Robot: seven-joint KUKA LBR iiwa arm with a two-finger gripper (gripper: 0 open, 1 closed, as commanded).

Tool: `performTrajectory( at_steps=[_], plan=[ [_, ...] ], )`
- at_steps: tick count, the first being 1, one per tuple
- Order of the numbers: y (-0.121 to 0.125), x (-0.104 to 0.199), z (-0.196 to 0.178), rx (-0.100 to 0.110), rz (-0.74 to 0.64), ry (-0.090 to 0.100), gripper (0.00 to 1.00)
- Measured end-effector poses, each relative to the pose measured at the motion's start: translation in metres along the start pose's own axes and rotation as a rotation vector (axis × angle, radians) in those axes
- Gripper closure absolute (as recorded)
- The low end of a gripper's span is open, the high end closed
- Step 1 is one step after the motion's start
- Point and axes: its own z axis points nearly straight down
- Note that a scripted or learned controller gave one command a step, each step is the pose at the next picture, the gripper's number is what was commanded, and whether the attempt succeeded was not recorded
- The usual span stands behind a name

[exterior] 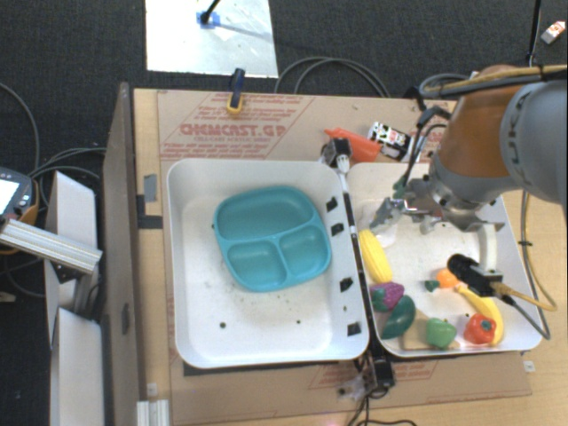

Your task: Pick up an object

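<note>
Board (pixel 266 114) reads CHEMCAST GP; claw (pixel 393 213) over toy bin (pixel 417 260).

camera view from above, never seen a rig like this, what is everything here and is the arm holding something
One fixed camera looks down at a slant on a bench. The grey and orange shape at the right is a robot arm. Its gripper hangs over the right bin. The left bin holds a teal divided plate. The right bin holds toy food: a yellow corn cob, a purple piece, a green piece, a red piece. The job is to pick one up. I cannot tell whether it holds anything.
</note>
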Motion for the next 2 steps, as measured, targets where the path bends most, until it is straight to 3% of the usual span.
performTrajectory(
  at_steps=[2],
  plan=[
    [-0.0070, 0.0034, 0.0001, 0.000, 0.002, 0.000, 0.00]
  ],
)
